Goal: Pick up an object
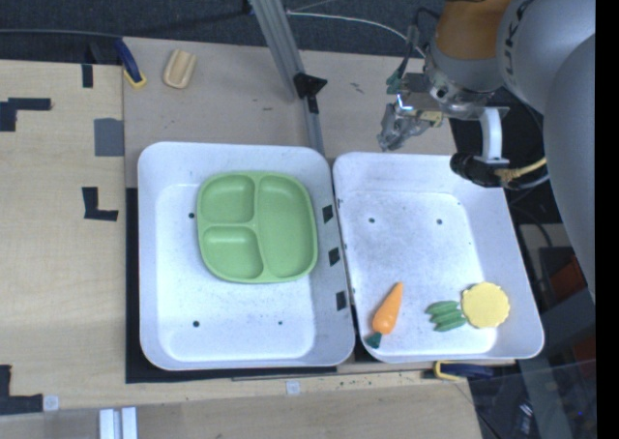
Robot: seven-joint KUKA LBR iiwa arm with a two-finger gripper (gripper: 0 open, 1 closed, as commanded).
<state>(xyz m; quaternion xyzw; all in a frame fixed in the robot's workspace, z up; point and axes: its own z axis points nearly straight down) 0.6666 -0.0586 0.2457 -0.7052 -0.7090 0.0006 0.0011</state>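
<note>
Two white bins are sitting side by side on the bench, touching along the middle seam. Landmark = the right bin (503, 234).

The left bin (160, 263), just beside the landmark on its left, is holding a green divided plate (258, 226) w/ three compartments, lying flat toward the far half of that bin.

Inside the right bin, all near its front edge: a toy carrot (388, 308) is lying tilted at the front-left corner, orange body w/ green tip pointing down toward the rim. To the carrot's right, a small green pea pod (445, 314) is lying flat, and a round yellow toy piece (486, 305) is touching or nearly touching the pod's right end. Rest of the bin floor is showing speckled white.

The gripper (397, 131) is hanging just beyond the right bin's far-left corner, over the bench rather than over the bin floor, well apart from the carrot, pod and yellow piece. Nothing is showing between its fingers; can't tell if they're open or closed at this res. The grey arm (542, 31) w/ orange band is reaching in above the bin's far-right side.

Bench (58, 234) is light wood w/ dark tape marks. Far left of the right bin, a tan block (179, 69) is lying near a blue-yellow clip (130, 63). A grey metal rail (276, 26) is slanting down toward the seam between the bins. Dark floor is showing beyond the bench.
</note>
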